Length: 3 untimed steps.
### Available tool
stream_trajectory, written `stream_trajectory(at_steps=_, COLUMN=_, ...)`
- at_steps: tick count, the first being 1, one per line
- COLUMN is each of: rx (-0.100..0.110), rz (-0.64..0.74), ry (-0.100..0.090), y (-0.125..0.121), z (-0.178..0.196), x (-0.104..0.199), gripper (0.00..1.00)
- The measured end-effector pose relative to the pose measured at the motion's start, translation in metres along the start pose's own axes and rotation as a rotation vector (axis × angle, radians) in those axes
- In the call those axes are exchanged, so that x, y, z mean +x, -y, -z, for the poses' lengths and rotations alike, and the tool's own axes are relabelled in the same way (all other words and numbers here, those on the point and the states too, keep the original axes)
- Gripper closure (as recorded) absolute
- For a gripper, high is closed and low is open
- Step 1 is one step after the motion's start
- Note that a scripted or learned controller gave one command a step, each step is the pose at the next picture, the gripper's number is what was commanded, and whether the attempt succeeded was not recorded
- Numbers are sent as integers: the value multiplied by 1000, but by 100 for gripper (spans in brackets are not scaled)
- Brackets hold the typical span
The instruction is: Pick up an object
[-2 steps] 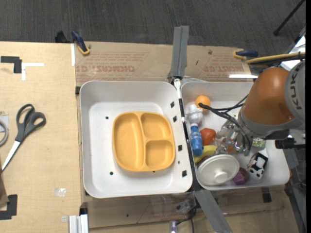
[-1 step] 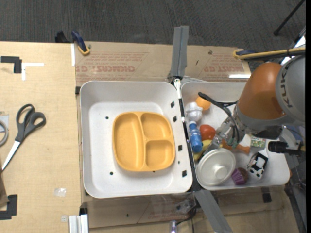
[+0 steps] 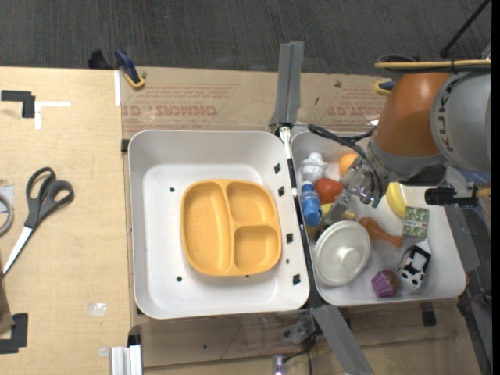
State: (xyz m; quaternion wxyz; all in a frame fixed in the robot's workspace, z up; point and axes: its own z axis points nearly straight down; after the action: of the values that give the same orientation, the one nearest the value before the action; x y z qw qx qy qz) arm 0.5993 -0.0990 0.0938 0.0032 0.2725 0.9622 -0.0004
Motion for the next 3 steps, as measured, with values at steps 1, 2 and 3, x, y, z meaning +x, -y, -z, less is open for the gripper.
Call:
stream_trajectory(at_steps=1, rx=2, rz=-83, ry=-2, y=74, z=-1, x=34, gripper=0)
stream_trajectory(at_steps=2, rx=1, rz=-81, ry=-1, y=73, z=8, x=33, gripper=100)
stream_trajectory(at_steps=3, rx=0, rz=-31, ry=-3, y=-8, z=99, x=67, gripper=100)
